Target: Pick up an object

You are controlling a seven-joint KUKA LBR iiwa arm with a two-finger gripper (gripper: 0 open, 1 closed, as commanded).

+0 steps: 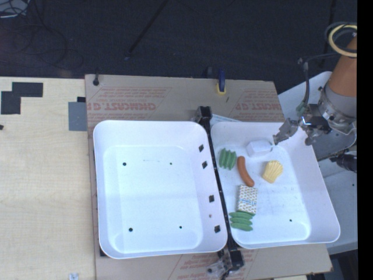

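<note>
The right bin (317, 214) holds several small items: a white block (259, 148), a yellow ridged piece (272, 171), an orange sausage shape (245, 171), green pods (227, 157), a patterned packet (247, 199) and another green pod pair (241, 220). My gripper (297, 133) hovers over the bin's far right corner, above and to the right of the white block. Its fingers are spread open with nothing between them.
The left bin (105, 156) sits beside the right one, with a black divider clip strip (210, 174) between them. Both rest on a cardboard sheet (151, 98). Cables and the orange-banded arm (347, 69) come in at the right.
</note>
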